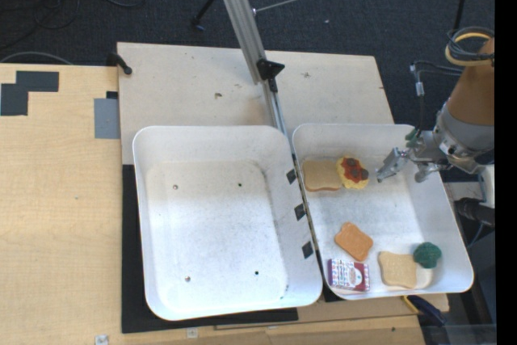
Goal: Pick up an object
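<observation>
The right bin (436, 210) holds several toy foods. A tan bread slice (321, 174) lies at its left side, with a yellow piece topped in red (353, 172) touching it. An orange cracker (354, 241) sits lower down. Along the front edge lie a red and white packet (349, 275), a pale toast slice (397, 270) and a green ball (427, 254). My gripper (391, 166) reaches in from the right, above the bin's upper right part, just right of the yellow piece. Nothing shows between its fingers.
The left bin (161, 254) lies beside the right one, with black clips (300, 211) along the shared edge. A slanted aluminium post (242, 20) rises behind the bins. The arm's orange band (475, 89) is at the far right.
</observation>
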Available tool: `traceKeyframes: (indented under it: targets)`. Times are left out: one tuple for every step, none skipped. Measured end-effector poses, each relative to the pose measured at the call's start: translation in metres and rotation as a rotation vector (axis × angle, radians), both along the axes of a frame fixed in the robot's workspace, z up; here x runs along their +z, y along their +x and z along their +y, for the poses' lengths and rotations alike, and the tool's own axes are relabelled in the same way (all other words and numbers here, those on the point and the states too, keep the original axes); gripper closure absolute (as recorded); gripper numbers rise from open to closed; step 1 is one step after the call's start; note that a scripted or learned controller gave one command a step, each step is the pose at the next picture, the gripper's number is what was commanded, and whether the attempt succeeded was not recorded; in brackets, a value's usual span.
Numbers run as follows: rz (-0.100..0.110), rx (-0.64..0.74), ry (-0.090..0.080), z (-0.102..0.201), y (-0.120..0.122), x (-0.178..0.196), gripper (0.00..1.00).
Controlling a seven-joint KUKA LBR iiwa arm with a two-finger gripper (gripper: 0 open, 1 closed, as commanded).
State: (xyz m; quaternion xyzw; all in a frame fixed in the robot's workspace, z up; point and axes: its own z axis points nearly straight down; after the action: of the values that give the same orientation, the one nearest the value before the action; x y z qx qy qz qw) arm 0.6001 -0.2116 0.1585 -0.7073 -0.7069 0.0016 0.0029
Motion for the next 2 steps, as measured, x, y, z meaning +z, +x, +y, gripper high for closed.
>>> traceKeyframes:
  targets:
    - [0.001, 0.005, 0.001, 0.004, 0.004, -0.045, 0.00]
    - [-0.003, 0.005, -0.001, 0.005, 0.004, -0.068, 0.00]
